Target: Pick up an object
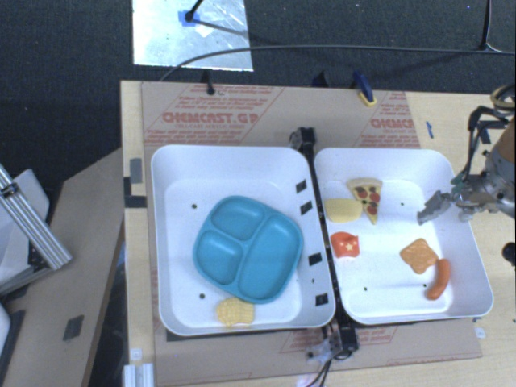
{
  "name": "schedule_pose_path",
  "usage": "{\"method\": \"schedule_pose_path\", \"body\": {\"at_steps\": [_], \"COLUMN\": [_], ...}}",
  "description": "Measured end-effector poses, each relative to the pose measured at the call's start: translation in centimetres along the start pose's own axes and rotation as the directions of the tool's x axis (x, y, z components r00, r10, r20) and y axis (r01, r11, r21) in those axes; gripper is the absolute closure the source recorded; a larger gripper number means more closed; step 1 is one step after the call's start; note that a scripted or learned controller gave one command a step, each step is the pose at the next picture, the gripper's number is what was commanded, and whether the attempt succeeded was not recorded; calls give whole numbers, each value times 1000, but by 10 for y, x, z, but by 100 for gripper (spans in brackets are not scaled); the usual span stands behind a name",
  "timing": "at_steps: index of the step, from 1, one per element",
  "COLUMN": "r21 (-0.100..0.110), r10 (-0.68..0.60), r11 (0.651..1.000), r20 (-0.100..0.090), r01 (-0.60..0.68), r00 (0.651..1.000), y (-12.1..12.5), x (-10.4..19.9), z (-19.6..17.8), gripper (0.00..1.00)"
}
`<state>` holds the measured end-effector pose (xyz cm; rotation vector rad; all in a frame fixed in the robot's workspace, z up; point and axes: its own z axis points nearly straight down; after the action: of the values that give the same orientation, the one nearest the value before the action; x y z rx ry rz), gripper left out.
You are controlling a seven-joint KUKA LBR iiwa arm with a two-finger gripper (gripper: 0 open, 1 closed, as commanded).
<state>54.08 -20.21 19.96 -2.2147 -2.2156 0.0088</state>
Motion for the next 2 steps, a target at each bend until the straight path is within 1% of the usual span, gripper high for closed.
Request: {"method": "schedule_pose_path", "body": {"at_steps": [1, 2], "r21": [-11, -10], "r10": [-4, -5], "r11": [1000, 1000], "r20": [3, 2], "r01": [4, 5], "r00": [1000, 1000], "y": [3, 9], "x": [1, 6], "z": [-6, 38], "gripper": [0, 0]}}
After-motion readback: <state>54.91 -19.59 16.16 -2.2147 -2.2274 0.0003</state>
